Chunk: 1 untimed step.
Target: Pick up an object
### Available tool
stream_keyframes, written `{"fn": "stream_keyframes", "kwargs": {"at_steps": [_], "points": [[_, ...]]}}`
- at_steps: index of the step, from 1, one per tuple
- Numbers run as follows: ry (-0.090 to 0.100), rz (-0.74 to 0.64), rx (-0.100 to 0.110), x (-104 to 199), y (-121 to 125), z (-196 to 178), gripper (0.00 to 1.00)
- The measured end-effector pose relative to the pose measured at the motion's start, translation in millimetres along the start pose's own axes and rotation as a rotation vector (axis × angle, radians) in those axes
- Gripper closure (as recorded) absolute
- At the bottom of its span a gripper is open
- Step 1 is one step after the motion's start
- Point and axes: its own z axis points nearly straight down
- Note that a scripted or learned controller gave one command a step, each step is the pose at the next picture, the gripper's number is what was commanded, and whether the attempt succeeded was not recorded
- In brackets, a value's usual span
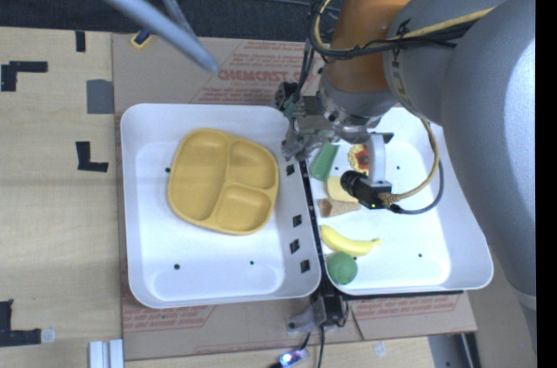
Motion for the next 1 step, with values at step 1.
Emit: {"fn": "stream_keyframes", "kwargs": {"at_steps": [1], "points": [[-0.001,0.001,-0.001,45.4,-7.2,-3.7,1.0]]}}
